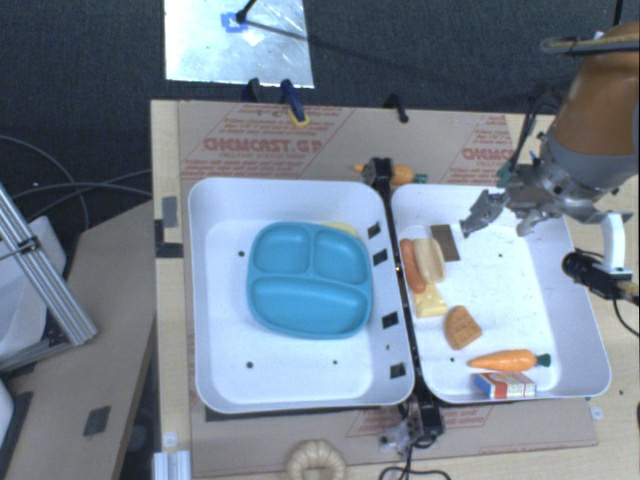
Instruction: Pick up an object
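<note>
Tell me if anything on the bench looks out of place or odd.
Two things lie outside the bins: a pale ring-shaped object on the bench's near edge, and a small yellow-orange item behind the divider. A yellow piece pokes out from under the blue tray.

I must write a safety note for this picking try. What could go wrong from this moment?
1. The hot dog, cheese slice and brown block lie touching or nearly so; the gripper may catch two or push them apart.
2. They sit close to the bin wall, so a finger may strike it.
3. The carrot rests against the small box and may roll.
</note>
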`<action>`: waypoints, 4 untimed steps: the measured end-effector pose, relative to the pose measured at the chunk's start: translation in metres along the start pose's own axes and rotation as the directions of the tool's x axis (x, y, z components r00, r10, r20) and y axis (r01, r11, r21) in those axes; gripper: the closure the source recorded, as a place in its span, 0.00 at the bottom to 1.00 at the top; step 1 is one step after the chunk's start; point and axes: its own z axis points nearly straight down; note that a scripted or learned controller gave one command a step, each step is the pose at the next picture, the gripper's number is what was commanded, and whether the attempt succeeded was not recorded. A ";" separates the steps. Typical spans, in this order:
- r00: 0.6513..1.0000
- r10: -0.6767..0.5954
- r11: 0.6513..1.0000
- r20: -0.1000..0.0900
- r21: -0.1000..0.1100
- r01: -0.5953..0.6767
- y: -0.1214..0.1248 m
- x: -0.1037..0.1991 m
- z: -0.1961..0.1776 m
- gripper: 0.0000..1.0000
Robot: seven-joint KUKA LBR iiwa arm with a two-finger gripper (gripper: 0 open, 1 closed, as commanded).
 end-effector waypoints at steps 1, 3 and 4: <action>1.000 -0.002 1.000 0.001 -0.011 0.002 0.002 0.000 -0.006 0.00; 1.000 0.000 1.000 0.000 -0.005 0.000 -0.007 -0.002 0.098 0.00; 1.000 0.001 1.000 0.000 -0.005 -0.001 -0.013 -0.005 0.143 0.00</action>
